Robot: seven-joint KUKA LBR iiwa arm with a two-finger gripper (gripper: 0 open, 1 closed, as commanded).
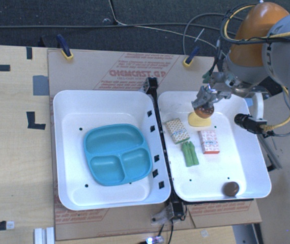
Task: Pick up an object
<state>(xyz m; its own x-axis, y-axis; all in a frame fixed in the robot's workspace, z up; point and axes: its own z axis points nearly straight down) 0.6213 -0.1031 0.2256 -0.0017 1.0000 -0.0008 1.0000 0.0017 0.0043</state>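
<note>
My gripper (204,104) hangs over the far part of the right bin (247,184), with a small brown round object (206,109) between its fingertips. Just below it lies a yellow round piece (199,119). Nearer the bin's middle rest a patterned beige packet (177,130), a green object (190,153) and a red-and-white box (209,141). A brown ball (231,188) sits near the bin's front right corner.
The left bin (63,136) holds a blue divided plate (117,153). A black divider (156,131) runs between the bins. Cables loop above the arm and a black fitting (247,122) juts in at the right bin's right rim.
</note>
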